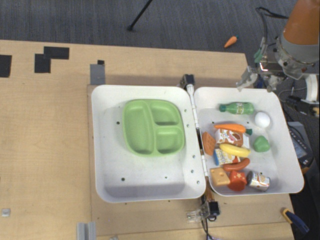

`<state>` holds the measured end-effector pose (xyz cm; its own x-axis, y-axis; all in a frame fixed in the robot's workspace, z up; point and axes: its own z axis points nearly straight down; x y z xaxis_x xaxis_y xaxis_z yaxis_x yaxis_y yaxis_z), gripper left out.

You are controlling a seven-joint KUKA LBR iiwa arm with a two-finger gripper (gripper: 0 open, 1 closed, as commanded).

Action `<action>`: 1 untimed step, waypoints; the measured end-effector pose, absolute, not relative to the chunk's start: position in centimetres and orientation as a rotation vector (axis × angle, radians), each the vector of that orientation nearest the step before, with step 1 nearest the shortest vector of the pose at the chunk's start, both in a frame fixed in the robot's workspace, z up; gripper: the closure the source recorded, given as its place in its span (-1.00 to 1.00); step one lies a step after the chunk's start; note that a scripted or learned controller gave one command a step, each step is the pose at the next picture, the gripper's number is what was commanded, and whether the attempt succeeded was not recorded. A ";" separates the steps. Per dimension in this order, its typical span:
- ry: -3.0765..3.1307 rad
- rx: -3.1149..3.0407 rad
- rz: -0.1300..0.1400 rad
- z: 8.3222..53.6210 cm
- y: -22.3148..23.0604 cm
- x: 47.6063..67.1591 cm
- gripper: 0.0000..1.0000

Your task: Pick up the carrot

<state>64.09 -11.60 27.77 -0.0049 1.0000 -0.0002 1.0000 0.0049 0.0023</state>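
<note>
The pincer (250,79) hangs above the far right corner of the right bin (287,134), beneath the arm's orange band (302,19); whether its fingers are open or closed cannot be told at this size. The carrot (230,127) lies inside that bin, at about 7 o'clock from the pincer and well apart from it, resting on top of a printed packet (231,151) whose writing is too small to read. Crowded round it are a green bottle (236,108) at 12 o'clock, a white egg (262,119), a green lump (261,144), a banana (234,150), a red sausage (236,164) and a tin (258,182). The left bin (107,149) holds 1 green divided plate (152,127). A small orange object (230,41) lies on the carpet beyond the bench, too small to identify.
</note>
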 end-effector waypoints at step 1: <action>2.167 2.277 -0.002 15.8 -9.5 57.6 -1.00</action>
